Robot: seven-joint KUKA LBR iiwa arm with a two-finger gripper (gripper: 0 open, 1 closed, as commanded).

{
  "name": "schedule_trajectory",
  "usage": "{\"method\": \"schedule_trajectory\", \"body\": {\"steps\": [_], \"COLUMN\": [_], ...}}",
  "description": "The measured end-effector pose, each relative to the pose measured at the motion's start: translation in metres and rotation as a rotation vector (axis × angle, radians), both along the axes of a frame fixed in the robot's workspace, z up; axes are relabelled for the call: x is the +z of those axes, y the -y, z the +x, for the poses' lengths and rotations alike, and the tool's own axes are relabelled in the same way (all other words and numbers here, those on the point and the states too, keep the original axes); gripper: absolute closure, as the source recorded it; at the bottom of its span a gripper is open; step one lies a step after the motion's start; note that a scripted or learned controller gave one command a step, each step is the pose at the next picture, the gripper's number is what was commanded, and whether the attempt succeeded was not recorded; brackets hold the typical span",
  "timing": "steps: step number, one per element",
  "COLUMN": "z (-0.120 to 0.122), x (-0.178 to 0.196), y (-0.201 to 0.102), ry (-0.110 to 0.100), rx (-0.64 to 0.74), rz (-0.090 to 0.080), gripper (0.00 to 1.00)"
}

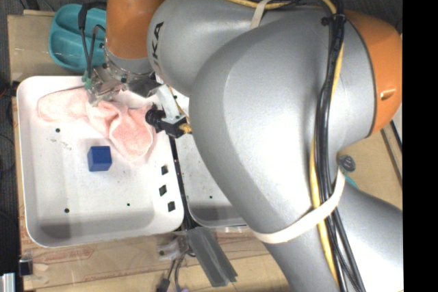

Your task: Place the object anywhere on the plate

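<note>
below the claw (102, 87) — grip unclear — blue cube (100, 158) sits apart.

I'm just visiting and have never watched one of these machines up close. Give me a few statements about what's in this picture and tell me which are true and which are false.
1. A blue cube lies in the left bin. True.
2. The pink cloth is neatly folded into a square. False: it lies crumpled and spread along the bin's upper part.
3. The hand is down at the pink cloth. True.
4. The blue cube sits on top of the cloth. False: it rests on the bare bin floor, apart from the cloth.
5. A teal object sits outside the bin, beyond its upper edge. True.
6. The arm's band near the hand is green. False: it is orange.
</note>
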State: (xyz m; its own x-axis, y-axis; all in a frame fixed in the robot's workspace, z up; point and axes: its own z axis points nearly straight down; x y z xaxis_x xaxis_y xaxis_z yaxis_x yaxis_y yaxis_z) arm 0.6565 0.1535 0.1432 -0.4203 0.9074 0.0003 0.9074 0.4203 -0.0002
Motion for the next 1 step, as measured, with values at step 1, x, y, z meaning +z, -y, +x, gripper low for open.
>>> {"method": "schedule_trajectory", "body": {"steps": [1], "z": [0.0003], "x": [-0.0497], "y": [-0.0299], "ry": [0.001], "rx": [0.025], "rz": [-0.001], "gripper": [1.00]}}
